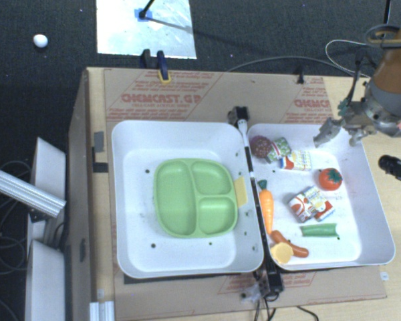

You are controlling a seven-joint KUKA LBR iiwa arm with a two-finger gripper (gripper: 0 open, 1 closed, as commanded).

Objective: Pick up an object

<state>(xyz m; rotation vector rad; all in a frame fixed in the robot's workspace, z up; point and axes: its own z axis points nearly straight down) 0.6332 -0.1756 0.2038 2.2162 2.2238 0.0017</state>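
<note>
The right bin [371, 199] holds several toy foods: a red tomato [330, 178], a red-and-white packet [311, 204], an orange carrot [266, 207], a green pod [319, 230], a sausage with a yellow piece [287, 247], a dark round item [260, 146] and a small carton [291, 158]. My gripper [341, 132] hangs over the bin's far right corner, above and right of the tomato. Its two fingers are spread apart with nothing between them.
The left bin [130, 179] carries a green divided tray [194, 198] and a small yellow block [240, 191] at its right side. A black divider clamp [239, 117] sits between the bins. Cables loop near the arm [387, 79] at the upper right.
</note>
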